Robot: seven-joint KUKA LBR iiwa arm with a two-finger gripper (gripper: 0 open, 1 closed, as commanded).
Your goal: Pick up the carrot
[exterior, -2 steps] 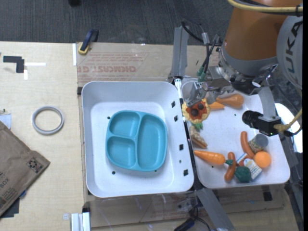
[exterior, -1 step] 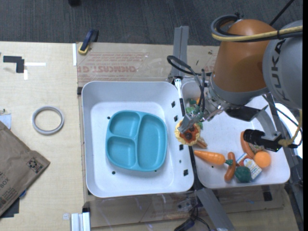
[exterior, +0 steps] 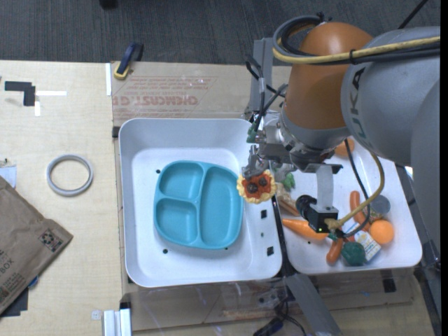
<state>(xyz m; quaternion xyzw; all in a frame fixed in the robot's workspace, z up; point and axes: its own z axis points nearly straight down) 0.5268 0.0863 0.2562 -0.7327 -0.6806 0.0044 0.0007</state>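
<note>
Turquoise divided plate (exterior: pixel 198 205), white bins (exterior: pixel 133 187), orange carrot (exterior: pixel 302 227), orange-banded grey arm (exterior: pixel 350 82), brown cardboard (exterior: pixel 182 91)

Left shallow white bin (exterior: pixel 133 187), taken as landmark: a turquoise plastic plate with three compartments (exterior: pixel 199 206) lies flat on its floor, near the middle. Just past its right wall stands the right shallow white bin (exterior: pixel 402 250), which contains a round orange fruit (exterior: pixel 380 231) and a small green-and-white item (exterior: pixel 355 252) of uncertain kind beside it. Beyond the landmark's far rim lies a flattened brown cardboard sheet with red print (exterior: pixel 168 93), with a blue-and-yellow tool (exterior: pixel 128 59) at its far left corner. Well left of the landmark: a grey tape ring (exterior: pixel 70 174) on the pale wooden bench (exterior: pixel 56 117), and a brown cardboard box (exterior: pixel 24 247) nearer the front.
</note>
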